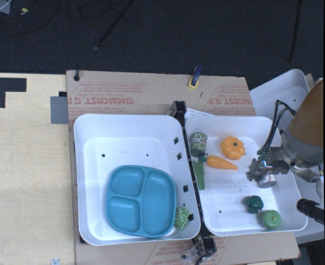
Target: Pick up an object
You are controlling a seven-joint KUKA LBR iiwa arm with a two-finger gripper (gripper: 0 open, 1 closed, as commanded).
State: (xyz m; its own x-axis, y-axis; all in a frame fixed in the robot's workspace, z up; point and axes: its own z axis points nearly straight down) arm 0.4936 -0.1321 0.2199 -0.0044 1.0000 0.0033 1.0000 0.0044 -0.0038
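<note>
The right bin (228, 217) holds an orange pumpkin-shaped toy (232, 147), an orange carrot (222, 163), a green-labelled can (198, 142), a long green piece (199, 175) along its left wall, a dark green toy (254, 203) and a round green toy (271, 219). My gripper (259, 171) hangs over the right part of this bin, right of the carrot and above the dark green toy. Nothing shows between its fingers.
The left bin (96, 142) bears a blue divided plate (140, 200), with a small green bumpy toy (181, 218) at the plate's right edge. The arm's grey body (308, 131) overhangs the right bin's right side. Cardboard (129, 93) lies under both bins.
</note>
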